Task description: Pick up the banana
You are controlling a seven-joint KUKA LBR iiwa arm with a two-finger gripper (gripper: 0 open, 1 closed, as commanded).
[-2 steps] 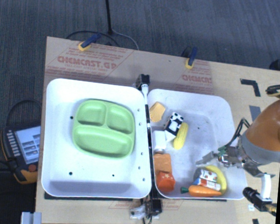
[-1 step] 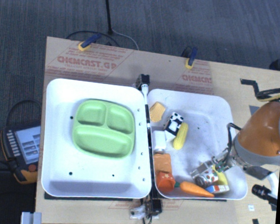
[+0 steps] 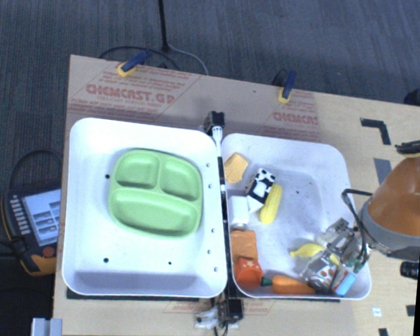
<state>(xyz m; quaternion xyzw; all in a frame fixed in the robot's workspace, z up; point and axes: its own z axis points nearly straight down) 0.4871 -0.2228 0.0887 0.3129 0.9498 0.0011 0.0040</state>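
Observation:
The banana [image 3: 306, 249], small, yellow and curved, lies on the floor of the right bin [image 3: 322, 156], towards its front right. My gripper [image 3: 328, 262] is low in that bin's front right corner, just right of the banana and touching or nearly touching its right end. Metal parts of the wrist cover whatever sits directly under the gripper. The orange band of the arm [image 3: 407, 197] hangs over the bin's right rim.
The right bin also holds a pale yellow corn cob [image 3: 270, 203], a black-and-white toy [image 3: 262, 182], an orange block [image 3: 244, 244], a carrot [image 3: 291, 286], a tomato-red piece [image 3: 248, 271] and a yellow-orange wedge [image 3: 234, 167]. A green divided plate [image 3: 156, 193] lies in the left bin [image 3: 83, 262].

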